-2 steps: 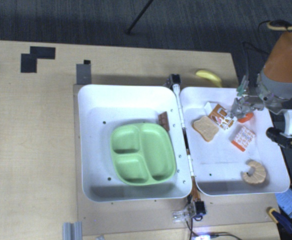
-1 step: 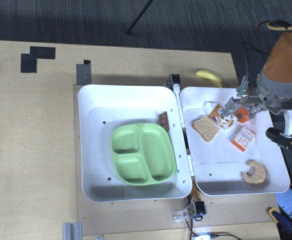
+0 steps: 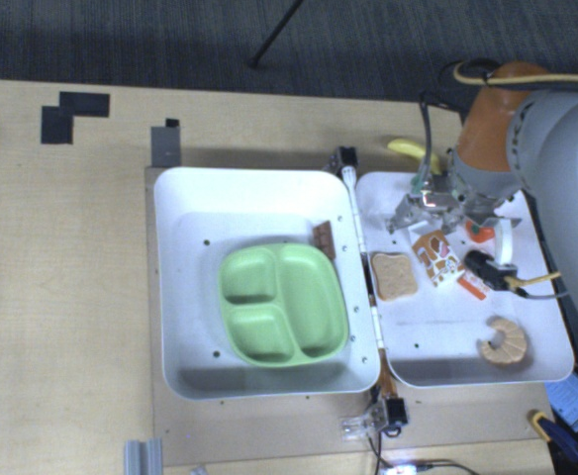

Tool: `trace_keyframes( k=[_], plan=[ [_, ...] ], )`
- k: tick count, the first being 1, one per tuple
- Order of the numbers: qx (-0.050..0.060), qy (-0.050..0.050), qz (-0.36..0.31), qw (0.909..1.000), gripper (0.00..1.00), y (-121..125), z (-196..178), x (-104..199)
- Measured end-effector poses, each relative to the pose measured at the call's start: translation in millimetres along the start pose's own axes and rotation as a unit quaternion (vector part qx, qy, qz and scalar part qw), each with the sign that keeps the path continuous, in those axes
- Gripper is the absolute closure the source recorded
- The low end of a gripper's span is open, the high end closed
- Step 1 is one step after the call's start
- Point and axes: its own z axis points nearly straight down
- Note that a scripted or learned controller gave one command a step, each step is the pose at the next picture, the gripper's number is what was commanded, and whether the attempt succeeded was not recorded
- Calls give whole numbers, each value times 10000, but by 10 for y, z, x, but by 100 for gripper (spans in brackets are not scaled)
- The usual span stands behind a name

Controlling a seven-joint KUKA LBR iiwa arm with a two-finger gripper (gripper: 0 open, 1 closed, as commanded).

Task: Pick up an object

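Currently the end effector (image 3: 426, 206) is low over the far half of the right bin (image 3: 467, 376); can't tell if it's apart or together, metal parts blur into each other. Nothing visibly clamped. Candidate objects are all in the right bin: an orange-and-white packet (image 3: 435, 256) just below the end effector, a bread slice (image 3: 395, 275) beside the packet toward the left bin (image 3: 185, 295), and a tan pastry piece (image 3: 504, 340) in the near right corner. A yellow banana (image 3: 406, 148) sits at the bin's far rim. The left bin holds a green divided plate (image 3: 282, 302) and a small brown block (image 3: 323, 236) by its right wall. Both bins sit on the table (image 3: 61, 295).
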Motion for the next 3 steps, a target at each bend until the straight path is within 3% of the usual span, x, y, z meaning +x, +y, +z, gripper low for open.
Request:
trace_keyframes(
  k=[1, 2, 3],
  plan=[
    [-83, -25, 4, 10000, 0, -676, 77, 101],
    [-95, -34, 3, 9999, 100, -667, -29, 92],
    [3, 11, -1, 10000, 100, -1567, -1058, 721]
  ],
)
